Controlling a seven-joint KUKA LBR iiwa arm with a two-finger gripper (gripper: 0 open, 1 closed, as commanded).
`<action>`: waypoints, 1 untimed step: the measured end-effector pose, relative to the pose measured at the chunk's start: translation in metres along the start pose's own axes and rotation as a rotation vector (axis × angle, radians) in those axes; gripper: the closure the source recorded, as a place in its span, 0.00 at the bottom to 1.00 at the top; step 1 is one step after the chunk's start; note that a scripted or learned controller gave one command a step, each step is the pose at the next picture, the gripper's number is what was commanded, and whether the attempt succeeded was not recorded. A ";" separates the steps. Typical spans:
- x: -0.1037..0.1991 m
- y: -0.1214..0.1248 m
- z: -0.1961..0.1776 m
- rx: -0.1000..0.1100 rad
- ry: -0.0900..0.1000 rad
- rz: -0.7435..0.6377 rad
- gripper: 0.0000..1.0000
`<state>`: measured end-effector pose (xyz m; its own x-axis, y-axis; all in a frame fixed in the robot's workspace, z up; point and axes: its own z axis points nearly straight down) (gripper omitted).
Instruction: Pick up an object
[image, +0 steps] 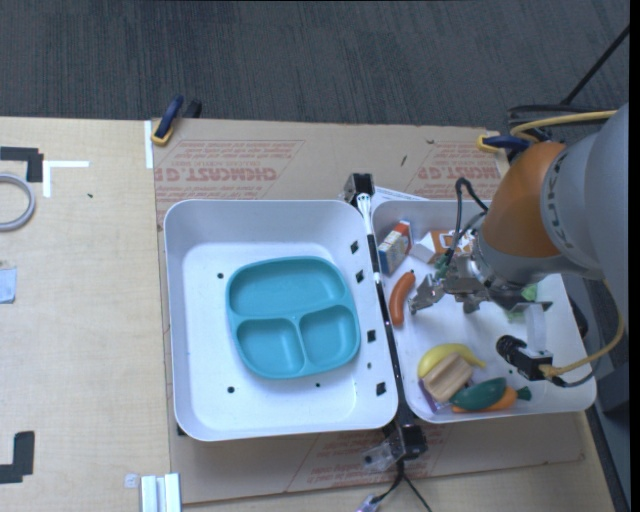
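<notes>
My gripper hangs low over the middle of the right bin, open, with bare bin floor between its fingers. An orange sausage lies just left of it, near the wall between the bins. A small carton stands at the back left of this bin. At the front lie a yellow banana, a tan block and a green and orange vegetable. The arm's orange band hides the back right part of the bin.
The left bin holds a teal divided plate. A black cable loops over the right bin's front right. Clamps join the bins at back and front. Cardboard lies under both bins.
</notes>
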<state>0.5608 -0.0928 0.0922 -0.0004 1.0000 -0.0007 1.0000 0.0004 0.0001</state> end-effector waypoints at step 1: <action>-0.020 0.066 0.000 0.000 0.000 -0.003 0.00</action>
<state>0.6268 -0.1123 0.0926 -0.0035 1.0000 -0.0009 1.0000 0.0035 0.0003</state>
